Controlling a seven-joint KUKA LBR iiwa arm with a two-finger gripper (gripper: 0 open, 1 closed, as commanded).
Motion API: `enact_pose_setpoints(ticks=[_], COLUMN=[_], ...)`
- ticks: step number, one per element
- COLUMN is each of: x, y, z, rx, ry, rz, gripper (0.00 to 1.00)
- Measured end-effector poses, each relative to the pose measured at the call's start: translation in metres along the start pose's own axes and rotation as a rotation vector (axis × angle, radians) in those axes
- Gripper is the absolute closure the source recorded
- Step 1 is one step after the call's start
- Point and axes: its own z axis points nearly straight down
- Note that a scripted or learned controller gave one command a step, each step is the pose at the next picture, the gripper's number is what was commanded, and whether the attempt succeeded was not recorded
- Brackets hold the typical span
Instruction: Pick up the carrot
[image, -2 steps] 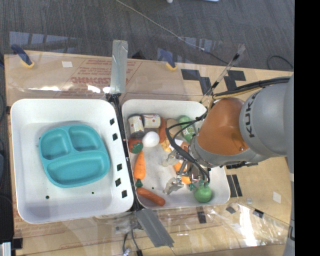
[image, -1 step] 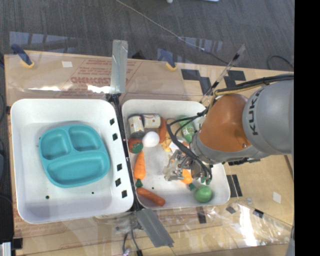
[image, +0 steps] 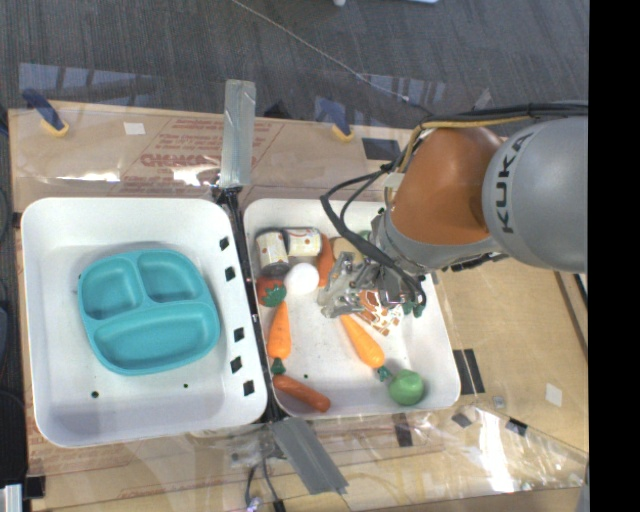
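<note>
step: approach, pre-grasp | gripper (image: 352, 292) low in right bin (image: 440, 345), open/shut can't tell | carrot (image: 362, 341) just at its 5 o'clock, lying flat | 2nd carrot (image: 279, 331) at 8 | next: shift over, descend, close

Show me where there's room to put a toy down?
The left bin has bare floor around the teal tray, mostly along the near edge. The right bin is crowded with carrots, other food and the gripper.

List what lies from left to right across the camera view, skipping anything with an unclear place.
Blue divided plate → carrot by the right bin's left wall → gripper → green apple.
</note>
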Motion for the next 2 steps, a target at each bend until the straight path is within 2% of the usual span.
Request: enact_pose_setpoints(ticks=[1,2], x=[0.048,0.022], y=[-0.071,0.003], z=[0.078,-0.024], rx=[0.000,-0.001], ry=[0.004,-0.008], rz=[0.093,0.191], gripper=[1.00,1.00])
